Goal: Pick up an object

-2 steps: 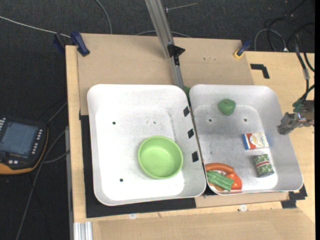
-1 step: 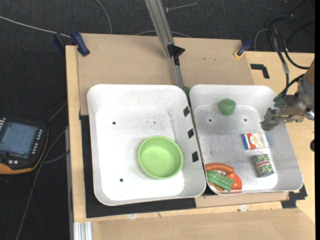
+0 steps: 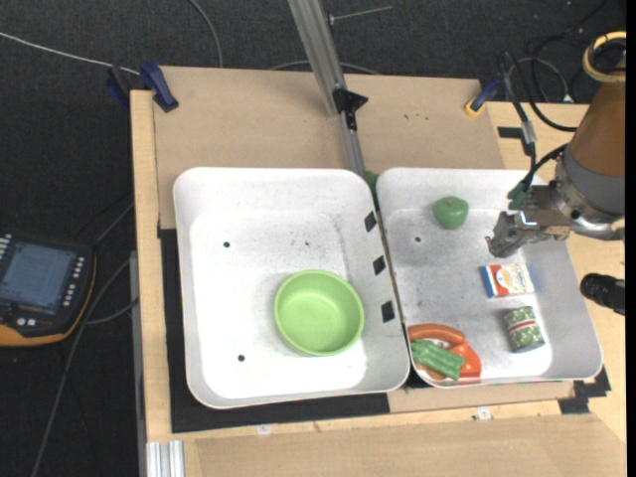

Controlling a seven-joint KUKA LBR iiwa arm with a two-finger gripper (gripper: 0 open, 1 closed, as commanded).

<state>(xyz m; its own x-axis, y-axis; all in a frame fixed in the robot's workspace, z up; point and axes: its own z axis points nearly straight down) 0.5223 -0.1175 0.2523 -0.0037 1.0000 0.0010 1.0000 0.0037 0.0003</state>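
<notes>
Our hand (image 3: 505, 238) hovers in the right bin (image 3: 417, 192); we cannot tell its grip. The small box (image 3: 508, 279) lies just below it, so we should descend squarely over it.

A tan bench (image 3: 258, 117) bears two white bins (image 3: 204, 227) side by side.
</notes>
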